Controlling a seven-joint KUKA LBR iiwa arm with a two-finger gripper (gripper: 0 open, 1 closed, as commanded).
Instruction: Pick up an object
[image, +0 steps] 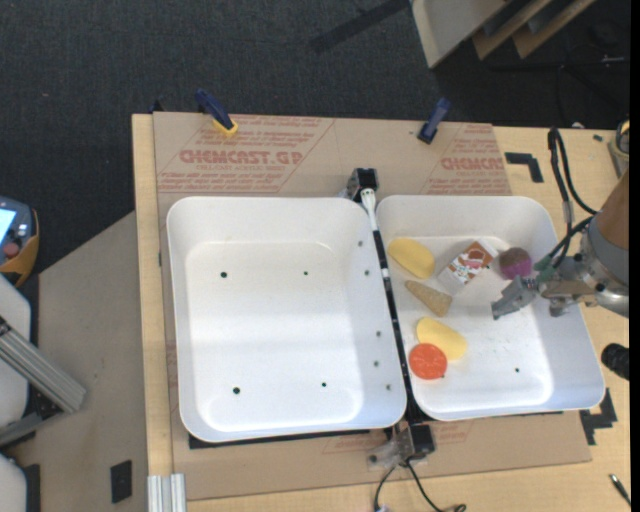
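Gripper (508, 303) hovers low inside the right bin (530, 385), grasping nothing; finger state cannot be determined. Nearest candidate, a purple object (516, 263), lies just beside it. Recommend centring above the object before descending, clear of the snack packet (468, 264).

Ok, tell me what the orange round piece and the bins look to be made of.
Orange round piece: probably plastic toy food, with flat, even colour and a smooth look. Left bin and right bin: likely moulded white plastic, with rounded corners, smooth walls and a soft sheen. The view cannot confirm either.
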